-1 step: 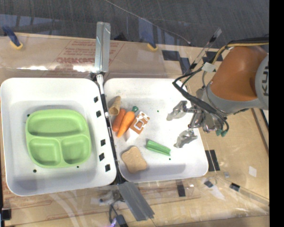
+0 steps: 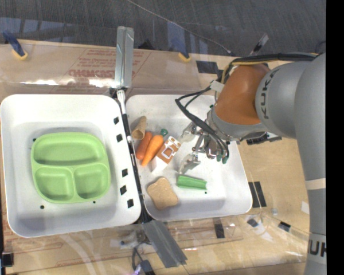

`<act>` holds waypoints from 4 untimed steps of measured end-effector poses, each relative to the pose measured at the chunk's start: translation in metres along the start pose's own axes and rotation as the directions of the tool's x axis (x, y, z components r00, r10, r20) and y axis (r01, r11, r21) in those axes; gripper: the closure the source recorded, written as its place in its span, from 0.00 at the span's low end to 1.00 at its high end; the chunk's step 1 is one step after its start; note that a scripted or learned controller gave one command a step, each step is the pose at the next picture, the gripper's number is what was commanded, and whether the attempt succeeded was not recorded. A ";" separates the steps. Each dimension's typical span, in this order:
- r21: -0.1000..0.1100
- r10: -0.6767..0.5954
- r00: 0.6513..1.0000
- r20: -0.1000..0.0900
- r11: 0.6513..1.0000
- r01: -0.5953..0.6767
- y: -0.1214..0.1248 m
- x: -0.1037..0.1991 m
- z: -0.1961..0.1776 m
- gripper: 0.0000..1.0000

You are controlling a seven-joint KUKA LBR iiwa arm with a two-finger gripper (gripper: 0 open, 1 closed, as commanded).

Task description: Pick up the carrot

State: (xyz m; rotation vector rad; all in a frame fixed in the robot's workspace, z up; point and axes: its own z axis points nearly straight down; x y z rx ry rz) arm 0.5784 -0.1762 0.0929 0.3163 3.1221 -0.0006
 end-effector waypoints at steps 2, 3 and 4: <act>0.010 -0.091 0.996 0.004 0.996 0.091 0.077 -0.036 -0.014 1.00; 0.000 -0.521 0.853 0.003 0.853 0.521 0.094 -0.035 -0.076 1.00; 0.000 -0.576 0.818 0.004 0.818 0.576 0.129 0.006 -0.131 1.00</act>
